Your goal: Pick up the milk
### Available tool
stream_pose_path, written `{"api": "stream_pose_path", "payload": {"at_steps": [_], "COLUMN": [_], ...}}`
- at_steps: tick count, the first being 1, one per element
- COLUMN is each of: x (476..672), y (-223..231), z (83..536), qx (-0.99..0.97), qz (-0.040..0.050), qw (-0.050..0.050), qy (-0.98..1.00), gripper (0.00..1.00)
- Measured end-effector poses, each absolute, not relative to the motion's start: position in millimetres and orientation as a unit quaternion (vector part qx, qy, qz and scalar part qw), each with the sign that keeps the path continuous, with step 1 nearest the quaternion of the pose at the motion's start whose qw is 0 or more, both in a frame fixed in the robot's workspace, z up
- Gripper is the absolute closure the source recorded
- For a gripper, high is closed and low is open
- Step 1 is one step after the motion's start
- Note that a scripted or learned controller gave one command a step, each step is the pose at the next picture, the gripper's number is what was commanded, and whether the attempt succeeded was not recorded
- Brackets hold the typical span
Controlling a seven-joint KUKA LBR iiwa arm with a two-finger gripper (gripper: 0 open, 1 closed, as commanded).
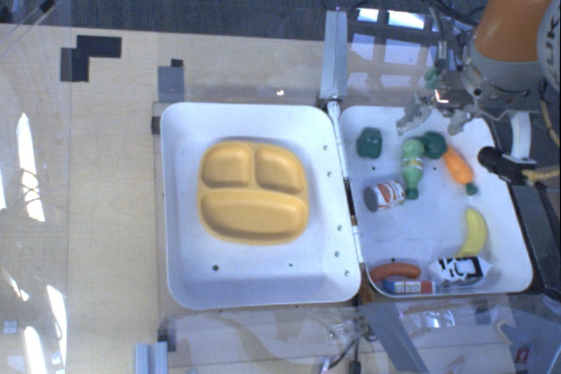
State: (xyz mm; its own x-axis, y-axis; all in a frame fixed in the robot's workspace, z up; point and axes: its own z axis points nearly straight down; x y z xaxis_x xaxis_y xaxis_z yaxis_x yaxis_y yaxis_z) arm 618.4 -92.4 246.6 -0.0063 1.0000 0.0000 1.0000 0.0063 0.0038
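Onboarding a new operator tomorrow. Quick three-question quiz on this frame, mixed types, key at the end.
1. True or false: the yellow divided tray lies in the right bin.
2. The banana lies closest to: A) the milk carton B) the green pepper C) the tray.
3. Fill in: the gripper hovers over the right bin's ____ edge, near or far?

Key: 1 false, it lies in the left bin. 2 A. 3 far.
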Motion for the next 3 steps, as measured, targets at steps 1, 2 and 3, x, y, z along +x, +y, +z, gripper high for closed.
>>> {"api": "stream_pose_path", "payload": {"at_steps": [1,2,3], "x": [544.2,593.2,553.3], "y": [-90,-84,-92], "z": [123,88,89], "qx": [0.679,0.624,0.655], "qz": [0.0068,0.0037,0.0038], "qw": [0.008,0.005,0.004], "qy": [0.734,0.782,0.756], "gripper": [0.00,0.00,0.00]}}
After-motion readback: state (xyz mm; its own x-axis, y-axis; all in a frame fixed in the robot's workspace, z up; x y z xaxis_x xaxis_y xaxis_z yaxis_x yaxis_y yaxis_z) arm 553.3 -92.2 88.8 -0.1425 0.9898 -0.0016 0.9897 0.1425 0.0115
